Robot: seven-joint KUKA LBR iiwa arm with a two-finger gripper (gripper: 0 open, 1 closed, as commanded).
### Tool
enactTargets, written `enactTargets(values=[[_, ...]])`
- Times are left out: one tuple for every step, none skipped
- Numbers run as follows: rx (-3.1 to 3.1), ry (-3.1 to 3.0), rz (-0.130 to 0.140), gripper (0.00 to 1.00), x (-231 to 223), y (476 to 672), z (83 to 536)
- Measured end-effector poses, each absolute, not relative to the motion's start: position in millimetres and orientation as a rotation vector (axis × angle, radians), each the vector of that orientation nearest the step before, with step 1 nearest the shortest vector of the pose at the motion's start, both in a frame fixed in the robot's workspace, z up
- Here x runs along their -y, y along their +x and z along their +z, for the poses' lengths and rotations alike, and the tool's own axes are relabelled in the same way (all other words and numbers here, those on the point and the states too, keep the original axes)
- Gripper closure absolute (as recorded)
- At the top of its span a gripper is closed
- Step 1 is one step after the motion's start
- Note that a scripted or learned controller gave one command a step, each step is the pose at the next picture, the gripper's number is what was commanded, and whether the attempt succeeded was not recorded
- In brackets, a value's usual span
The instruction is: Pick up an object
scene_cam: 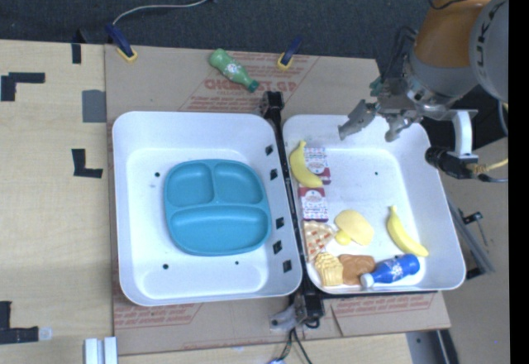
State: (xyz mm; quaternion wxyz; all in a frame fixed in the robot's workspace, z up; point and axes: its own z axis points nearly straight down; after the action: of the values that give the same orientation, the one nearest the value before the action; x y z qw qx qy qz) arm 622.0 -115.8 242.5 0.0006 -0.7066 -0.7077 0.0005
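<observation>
Above the back edge of the right bin (pixel 438 189), the hand (pixel 374 124) hangs with fingers spread wide, holding nothing. Two bananas (pixel 302 167) (pixel 405 232), small packets (pixel 315 162), a blue bottle (pixel 393 270) and other toy food lie below it, nearer the bin's front and left.

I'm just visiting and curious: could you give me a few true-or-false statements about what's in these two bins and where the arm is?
1. The blue plastic divided tray lies in the left white bin. True.
2. The green plastic bottle lies inside the right white bin. False: it lies on the cardboard behind the bins.
3. The tool grips a yellow banana. False: it is open, holding nothing.
4. Two yellow bananas lie in the right bin. True.
</observation>
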Motion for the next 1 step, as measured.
enactTargets(values=[[2.218, -2.221, 0.004, 0.00, 163.3, 544.8, 154.3]])
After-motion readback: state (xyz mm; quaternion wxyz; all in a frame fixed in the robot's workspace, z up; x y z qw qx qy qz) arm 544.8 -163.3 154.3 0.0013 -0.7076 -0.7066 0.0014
